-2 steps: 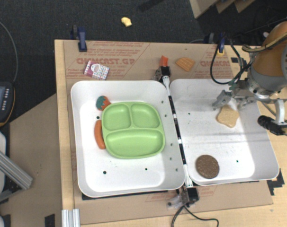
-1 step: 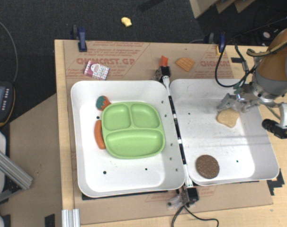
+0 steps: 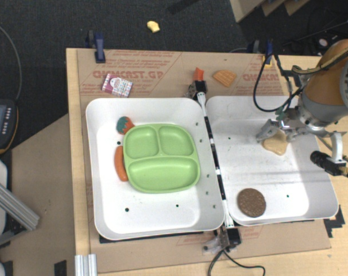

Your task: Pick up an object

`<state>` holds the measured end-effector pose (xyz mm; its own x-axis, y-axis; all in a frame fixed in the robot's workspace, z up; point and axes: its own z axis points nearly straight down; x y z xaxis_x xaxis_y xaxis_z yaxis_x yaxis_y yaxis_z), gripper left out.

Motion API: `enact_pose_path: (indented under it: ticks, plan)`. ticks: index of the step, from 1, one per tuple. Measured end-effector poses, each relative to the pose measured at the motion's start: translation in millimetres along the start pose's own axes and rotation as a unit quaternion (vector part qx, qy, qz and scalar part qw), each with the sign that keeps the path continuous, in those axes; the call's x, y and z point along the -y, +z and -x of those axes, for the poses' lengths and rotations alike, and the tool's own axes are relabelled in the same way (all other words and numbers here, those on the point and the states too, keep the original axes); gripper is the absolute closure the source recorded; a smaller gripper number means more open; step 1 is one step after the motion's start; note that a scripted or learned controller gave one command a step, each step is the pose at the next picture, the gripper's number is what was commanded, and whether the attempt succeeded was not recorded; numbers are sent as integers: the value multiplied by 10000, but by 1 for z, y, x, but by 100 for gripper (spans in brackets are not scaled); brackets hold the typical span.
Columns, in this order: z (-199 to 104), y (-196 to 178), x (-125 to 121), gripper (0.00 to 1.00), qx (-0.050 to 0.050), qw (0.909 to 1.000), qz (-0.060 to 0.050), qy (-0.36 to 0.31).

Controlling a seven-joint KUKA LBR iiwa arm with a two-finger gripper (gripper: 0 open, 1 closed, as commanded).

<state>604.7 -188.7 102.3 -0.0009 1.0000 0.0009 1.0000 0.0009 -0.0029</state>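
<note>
In the right bin [image 3: 312, 209] a tan, bread-like piece [image 3: 275, 147] lies near the far right side. My gripper [image 3: 278, 132] hangs directly over its upper edge, open, with one grey finger [image 3: 266, 132] splayed to the left and the other to the right of the piece's top. I cannot tell whether the fingers touch it. A round brown cookie [image 3: 251, 202] lies at the near edge of the same bin.
The left bin [image 3: 105, 211] holds a green divided plate [image 3: 161, 157], an orange carrot-like piece [image 3: 120, 164] and a small teal-and-red object [image 3: 125, 124]. On the bench behind the bins lie a tan cracker [image 3: 224, 77] and a pink packet [image 3: 116, 84].
</note>
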Motion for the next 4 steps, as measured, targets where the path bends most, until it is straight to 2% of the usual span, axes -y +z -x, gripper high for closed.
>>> enact_pose_path:
  ticks: [1, 2, 3, 4]
  plan:
    - [36, -33, -65, 0, 28, 10000, 60, -7]
    - [26, 18, -30, 0, -28, 10000, 8, -8]
    - [25, 17, -11, 0, -7, 10000, 10, -3]
    - [33, -3, 16, 0, -15, 10000, 8, 2]
